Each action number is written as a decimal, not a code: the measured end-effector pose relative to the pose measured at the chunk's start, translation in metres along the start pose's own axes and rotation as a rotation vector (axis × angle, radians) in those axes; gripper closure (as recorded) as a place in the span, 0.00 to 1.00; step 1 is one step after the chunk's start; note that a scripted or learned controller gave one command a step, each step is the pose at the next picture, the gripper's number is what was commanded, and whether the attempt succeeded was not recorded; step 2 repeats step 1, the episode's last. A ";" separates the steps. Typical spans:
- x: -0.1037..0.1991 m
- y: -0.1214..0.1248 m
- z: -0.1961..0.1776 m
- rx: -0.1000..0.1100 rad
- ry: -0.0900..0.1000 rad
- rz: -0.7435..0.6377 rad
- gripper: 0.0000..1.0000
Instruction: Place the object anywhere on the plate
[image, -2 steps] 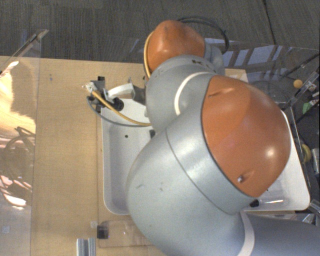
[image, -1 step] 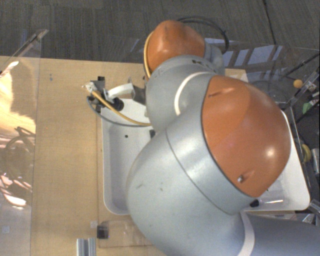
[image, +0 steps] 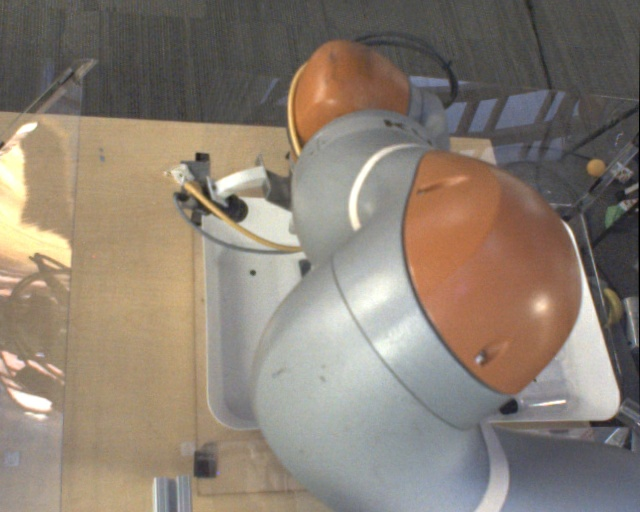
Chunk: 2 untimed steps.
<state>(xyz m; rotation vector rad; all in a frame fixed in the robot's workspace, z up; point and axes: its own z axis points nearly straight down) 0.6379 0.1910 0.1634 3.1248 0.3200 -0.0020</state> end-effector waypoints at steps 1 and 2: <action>0.000 0.000 0.000 0.000 0.000 0.000 0.00; 0.000 0.000 0.000 0.000 0.000 0.000 0.00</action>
